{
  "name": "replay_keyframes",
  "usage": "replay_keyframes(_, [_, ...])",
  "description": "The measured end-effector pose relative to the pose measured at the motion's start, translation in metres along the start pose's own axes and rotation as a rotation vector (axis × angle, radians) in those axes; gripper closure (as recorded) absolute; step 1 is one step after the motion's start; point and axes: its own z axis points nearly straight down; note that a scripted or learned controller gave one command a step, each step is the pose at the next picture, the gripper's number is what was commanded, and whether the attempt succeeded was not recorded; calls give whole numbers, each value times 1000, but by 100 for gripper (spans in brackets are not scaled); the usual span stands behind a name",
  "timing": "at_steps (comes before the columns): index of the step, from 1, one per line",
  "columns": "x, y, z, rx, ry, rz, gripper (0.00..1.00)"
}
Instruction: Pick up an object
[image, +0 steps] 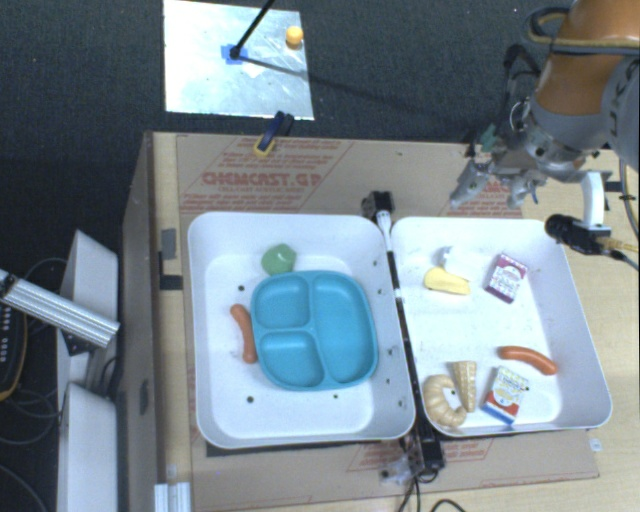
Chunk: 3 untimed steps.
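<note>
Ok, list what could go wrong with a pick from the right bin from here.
1. The croissant, cone and small carton lie close together near the front wall, so the end effector might knock a neighbour.
2. The sausage is round and may roll away.
3. The purple box lies flat, so it may be hard to get hold of.
</note>
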Motion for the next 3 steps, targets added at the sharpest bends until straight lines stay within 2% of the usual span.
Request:
replay_keyframes(1, [-51, 1, 103, 3, 0, 1, 0])
replay_keyframes(2, [-80, -1, 156, -5, -1, 1, 0])
replay_keyframes(3, [-93, 4, 166, -20, -5, -1, 0])
